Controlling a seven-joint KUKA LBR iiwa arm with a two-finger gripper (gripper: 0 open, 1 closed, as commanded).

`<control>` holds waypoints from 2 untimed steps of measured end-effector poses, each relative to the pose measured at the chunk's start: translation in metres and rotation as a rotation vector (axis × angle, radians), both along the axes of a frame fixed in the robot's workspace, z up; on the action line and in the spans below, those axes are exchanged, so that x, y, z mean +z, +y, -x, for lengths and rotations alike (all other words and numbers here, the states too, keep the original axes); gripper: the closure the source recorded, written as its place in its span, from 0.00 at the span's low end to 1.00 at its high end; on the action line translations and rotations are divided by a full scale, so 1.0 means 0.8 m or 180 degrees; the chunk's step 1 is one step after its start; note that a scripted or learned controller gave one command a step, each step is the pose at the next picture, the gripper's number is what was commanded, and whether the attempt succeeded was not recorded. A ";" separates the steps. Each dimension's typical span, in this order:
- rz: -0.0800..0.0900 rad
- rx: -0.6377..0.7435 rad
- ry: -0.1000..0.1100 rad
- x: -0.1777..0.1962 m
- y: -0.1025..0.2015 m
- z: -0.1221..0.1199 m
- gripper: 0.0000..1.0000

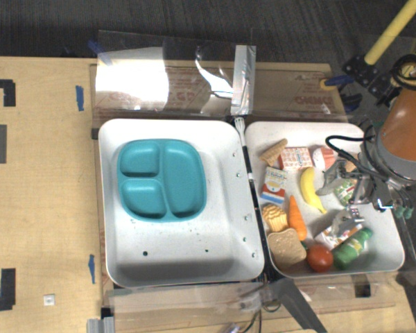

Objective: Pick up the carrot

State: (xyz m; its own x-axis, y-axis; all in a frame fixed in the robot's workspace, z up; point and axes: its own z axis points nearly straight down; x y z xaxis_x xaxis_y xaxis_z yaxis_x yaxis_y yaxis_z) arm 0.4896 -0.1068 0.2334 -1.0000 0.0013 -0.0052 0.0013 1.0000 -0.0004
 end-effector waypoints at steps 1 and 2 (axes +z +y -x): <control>0.0009 0.0048 -0.0057 -0.156 0.004 -0.016 0.00; 0.0028 0.1868 -0.0039 -0.173 0.007 -0.022 0.00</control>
State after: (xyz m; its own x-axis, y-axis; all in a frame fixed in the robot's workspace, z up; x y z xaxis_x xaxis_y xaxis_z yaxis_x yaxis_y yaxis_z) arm 0.5073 -0.1015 0.0951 -0.8332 -0.5528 -0.0144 -0.5527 0.8333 -0.0121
